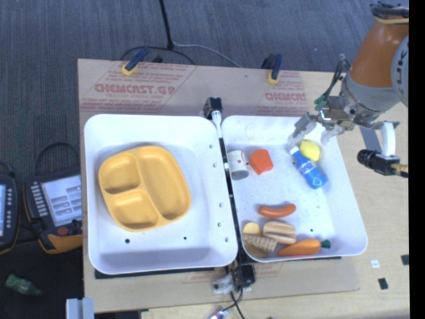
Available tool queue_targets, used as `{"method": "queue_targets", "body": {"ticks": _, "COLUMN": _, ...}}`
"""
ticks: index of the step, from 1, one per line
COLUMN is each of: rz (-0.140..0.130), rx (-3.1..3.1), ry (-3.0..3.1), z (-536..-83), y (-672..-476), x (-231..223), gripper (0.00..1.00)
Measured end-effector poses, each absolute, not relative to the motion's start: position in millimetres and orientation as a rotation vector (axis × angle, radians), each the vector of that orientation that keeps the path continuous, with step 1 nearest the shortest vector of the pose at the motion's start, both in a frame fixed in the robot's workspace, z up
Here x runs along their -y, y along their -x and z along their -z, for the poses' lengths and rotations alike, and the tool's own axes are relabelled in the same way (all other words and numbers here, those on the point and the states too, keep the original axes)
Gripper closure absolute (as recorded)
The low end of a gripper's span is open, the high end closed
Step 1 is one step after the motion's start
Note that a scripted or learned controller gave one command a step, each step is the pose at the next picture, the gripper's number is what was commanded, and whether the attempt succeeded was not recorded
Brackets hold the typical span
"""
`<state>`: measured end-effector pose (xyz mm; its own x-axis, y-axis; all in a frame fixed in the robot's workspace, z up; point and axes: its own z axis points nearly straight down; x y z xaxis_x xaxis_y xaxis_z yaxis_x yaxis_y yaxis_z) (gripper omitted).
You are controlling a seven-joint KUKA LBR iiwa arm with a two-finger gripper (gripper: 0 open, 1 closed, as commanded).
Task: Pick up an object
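Note:
My gripper hangs over the back right part of the right bin, open, with its fingers spread. A yellow lemon lies just below and between the fingertips; nothing is held. A blue bottle lies slanted against the lemon's near side. Further left sit an orange-red block and a grey can. Along the bin's front lie a sausage, a bread piece and a carrot.
The left bin holds a yellow divided plate. A ridge where the two bins meet runs down the middle. Blue and yellow clamps grip the board's far edge. Bare bin floor lies between the block and the sausage.

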<state>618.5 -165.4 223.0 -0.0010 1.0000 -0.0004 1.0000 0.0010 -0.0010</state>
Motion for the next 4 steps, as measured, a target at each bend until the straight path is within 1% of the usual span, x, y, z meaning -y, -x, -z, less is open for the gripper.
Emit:
{"method": "queue_targets", "body": {"ticks": 1, "rz": -0.002, "rx": 2.425, "ry": 1.994, "z": -111, "y": -608.0, "x": 223, "gripper": 0.0}}
{"method": "queue_targets", "body": {"ticks": 2, "rz": -0.001, "rx": 2.6, "ry": 1.766, "z": -96, "y": -603.4, "x": 191, "gripper": 0.0}}
{"method": "queue_targets", "body": {"ticks": 3, "rz": 0.002, "rx": 2.6, "ry": 1.768, "z": -106, "y": -604.2, "x": 190, "gripper": 1.0}}
{"method": "queue_targets", "body": {"ticks": 4, "rz": 0.001, "rx": 2.578, "ry": 1.805, "z": -97, "y": -590.9, "x": 156, "gripper": 1.0}}
